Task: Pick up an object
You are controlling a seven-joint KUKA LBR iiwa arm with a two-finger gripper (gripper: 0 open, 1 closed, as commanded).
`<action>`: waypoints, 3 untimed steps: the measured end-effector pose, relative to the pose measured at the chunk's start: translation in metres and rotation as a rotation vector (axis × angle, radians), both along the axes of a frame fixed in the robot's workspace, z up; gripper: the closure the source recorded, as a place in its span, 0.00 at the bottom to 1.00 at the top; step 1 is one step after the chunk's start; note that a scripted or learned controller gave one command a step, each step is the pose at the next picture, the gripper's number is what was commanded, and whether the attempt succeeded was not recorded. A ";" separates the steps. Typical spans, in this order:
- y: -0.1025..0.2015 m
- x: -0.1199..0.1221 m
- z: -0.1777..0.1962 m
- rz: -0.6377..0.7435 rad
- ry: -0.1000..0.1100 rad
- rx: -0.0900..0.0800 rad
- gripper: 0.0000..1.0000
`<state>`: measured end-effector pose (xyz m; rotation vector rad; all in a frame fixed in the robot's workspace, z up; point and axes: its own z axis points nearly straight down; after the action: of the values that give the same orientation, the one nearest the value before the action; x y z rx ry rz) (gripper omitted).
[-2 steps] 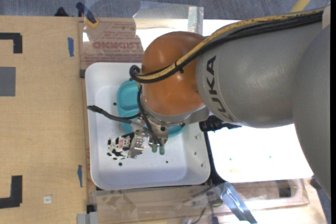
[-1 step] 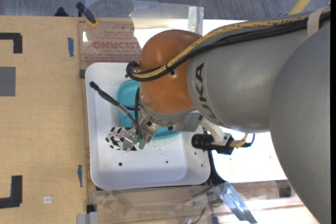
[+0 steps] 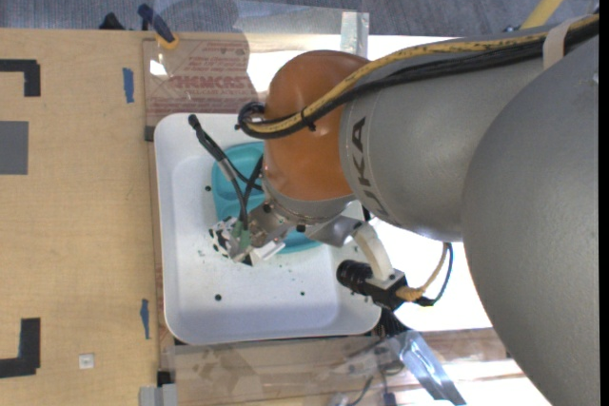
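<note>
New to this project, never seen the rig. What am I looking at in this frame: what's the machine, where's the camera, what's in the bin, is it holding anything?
The large grey shape with the orange band is a KUKA iiwa robot arm. It reaches in from the right of the picture, and its job is to pick up an object. The one camera is fixed above the bench and looks down at a slant, so the arm hides much of the scene.

Below the arm is a shallow white bin. In it lies a teal object, mostly covered by the arm, so I cannot say what it is. Small dark specks dot the bin floor.

The gripper hangs low over the bin beside the teal object. Whether it holds anything cannot be told from here. To the left lies a tan cardboard panel.
</note>
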<state>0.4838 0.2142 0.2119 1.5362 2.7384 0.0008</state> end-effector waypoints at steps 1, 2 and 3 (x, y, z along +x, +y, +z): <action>0.002 0.000 0.011 -0.283 0.000 0.001 1.00; -0.005 -0.001 0.037 -0.791 0.000 0.001 1.00; -0.014 -0.005 0.014 -1.445 0.003 -0.001 1.00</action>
<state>0.4789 0.1997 0.2263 2.9651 1.0394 -0.0052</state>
